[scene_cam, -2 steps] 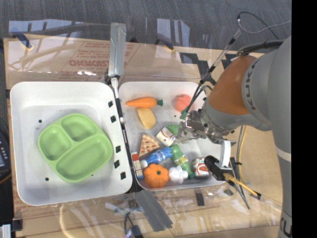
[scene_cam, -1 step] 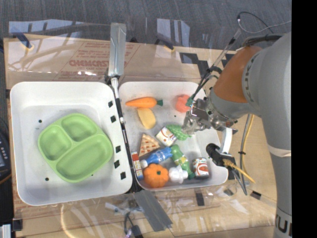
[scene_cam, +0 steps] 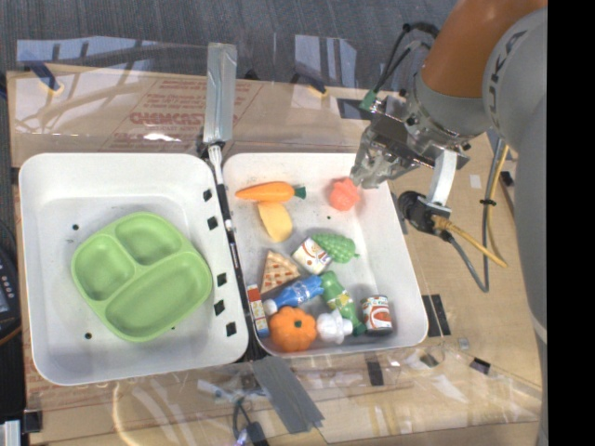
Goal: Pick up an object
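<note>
My gripper (scene_cam: pixel 370 173) hangs over the back right corner of the right bin (scene_cam: pixel 400 249). Its tips are just right of a small red-pink round toy (scene_cam: pixel 343 194), which lies on the bin floor. Further left in the same bin lie an orange carrot (scene_cam: pixel 268 191) and a yellow wedge (scene_cam: pixel 275 220). Toward the front sit a green leafy toy (scene_cam: pixel 336 246), a small can (scene_cam: pixel 310 255), a pizza slice (scene_cam: pixel 277 271), a blue bottle (scene_cam: pixel 296 294), an orange pumpkin (scene_cam: pixel 292 330) and a red can (scene_cam: pixel 376 313).
The left bin (scene_cam: pixel 46 249) holds a green divided plate (scene_cam: pixel 141 275). A grey metal bar (scene_cam: pixel 218 100) stands along the divider between the bins. Cables (scene_cam: pixel 465 240) hang off the arm beyond the right bin's right wall.
</note>
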Tool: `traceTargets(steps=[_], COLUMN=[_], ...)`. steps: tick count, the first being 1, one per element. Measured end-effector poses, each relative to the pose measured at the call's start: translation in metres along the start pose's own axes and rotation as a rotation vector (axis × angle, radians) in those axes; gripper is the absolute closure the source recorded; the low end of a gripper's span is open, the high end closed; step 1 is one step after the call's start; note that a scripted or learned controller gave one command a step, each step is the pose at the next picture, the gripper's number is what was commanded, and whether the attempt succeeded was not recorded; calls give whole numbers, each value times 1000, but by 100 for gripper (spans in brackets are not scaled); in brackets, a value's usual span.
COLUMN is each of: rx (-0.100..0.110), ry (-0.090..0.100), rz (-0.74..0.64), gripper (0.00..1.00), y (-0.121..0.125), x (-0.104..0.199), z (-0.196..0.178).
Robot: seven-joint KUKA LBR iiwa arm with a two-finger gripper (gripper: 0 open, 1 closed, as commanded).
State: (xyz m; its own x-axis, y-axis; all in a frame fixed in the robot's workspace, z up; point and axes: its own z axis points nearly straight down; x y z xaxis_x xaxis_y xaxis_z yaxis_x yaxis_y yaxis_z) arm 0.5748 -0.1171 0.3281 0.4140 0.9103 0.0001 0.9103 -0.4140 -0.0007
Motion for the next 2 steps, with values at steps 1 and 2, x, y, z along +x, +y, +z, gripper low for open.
traceTargets(steps=[1, 2], rx=[2, 7], ry=[-1, -3], rz=[1, -122], gripper=[0, 0], y=[0, -64], x=[-1, 65], z=[1, 122])
